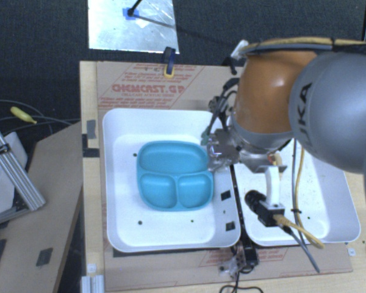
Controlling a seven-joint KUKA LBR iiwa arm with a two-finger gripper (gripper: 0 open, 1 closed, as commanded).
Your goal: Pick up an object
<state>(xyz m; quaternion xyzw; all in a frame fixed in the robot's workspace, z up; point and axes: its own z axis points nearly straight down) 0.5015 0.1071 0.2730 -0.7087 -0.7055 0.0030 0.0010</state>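
Under the arm [305, 96], at the divide between the two bins, the jaws [215, 154] hang by the right edge of the blue tray [171, 176]; whether they are released or clenched cannot be told, since the wrist hides them. That tray, a plate with one wide compartment at the back and two smaller ones in front, lies flat in the middle of the left bin [125, 224], nearer its right wall. The right bin [335, 224] sits just beside it, largely covered by the grey arm and its orange band, with a black fitting and a tan cable showing over its floor. White letters "KA" read on the arm's grey shell. Both bins rest on a brown board [146, 87] printed in red with "CHEMCAST GP" and further lines too small to read. A blue-and-yellow clamp [169, 61] grips the board's far edge. Beyond it lies a shiny sheet [131, 17]. Left of the counter stand a slanted aluminium rail [12, 170] and a yellow cable [23, 115].
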